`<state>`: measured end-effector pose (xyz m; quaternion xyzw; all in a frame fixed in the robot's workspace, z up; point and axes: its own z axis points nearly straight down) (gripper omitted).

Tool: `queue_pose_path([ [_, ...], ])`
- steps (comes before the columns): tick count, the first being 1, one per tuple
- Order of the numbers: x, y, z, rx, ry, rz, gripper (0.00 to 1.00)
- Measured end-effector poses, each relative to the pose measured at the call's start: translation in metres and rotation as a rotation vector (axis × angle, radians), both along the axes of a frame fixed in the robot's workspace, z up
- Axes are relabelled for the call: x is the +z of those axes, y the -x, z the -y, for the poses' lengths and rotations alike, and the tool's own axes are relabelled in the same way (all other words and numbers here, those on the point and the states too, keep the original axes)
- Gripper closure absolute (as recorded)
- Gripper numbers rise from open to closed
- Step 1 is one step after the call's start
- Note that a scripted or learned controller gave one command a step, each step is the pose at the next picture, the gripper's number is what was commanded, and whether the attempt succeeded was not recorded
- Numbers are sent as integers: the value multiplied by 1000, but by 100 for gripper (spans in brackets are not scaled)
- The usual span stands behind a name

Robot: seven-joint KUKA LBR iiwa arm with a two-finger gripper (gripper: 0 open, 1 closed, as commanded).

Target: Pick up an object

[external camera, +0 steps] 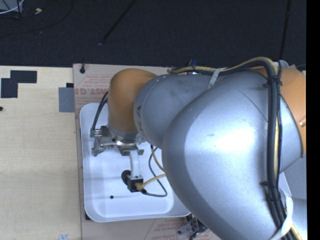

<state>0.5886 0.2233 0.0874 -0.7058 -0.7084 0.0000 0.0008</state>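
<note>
At the far left the pale wooden surface (35,149) carries only flat dark markings. Next comes the white bin (97,181), its floor bare along the left wall and the near edge. The one loose thing I can make out there is a tiny dark speck (111,197) near the front of the bin, too small to name. It may be the object to pick, or just a mark.

The tool (100,141) hangs low over the bin's left half, close to the left wall and well apart from the speck. From this slant, I cannot tell whether it is spread or pressed together, and nothing can be seen gripped in it. Above it sits the orange band (122,99), and to the right the grey arm (225,149) covers the rest of the bench.

I judge that the pick is not yet done: the tool is down in the bin, but the grasp and lift remain.
</note>
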Motion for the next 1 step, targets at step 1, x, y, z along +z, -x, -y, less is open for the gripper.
queue_pose_path([
  [1, -1, 57, 39, -6, 4, -9, 0],
])
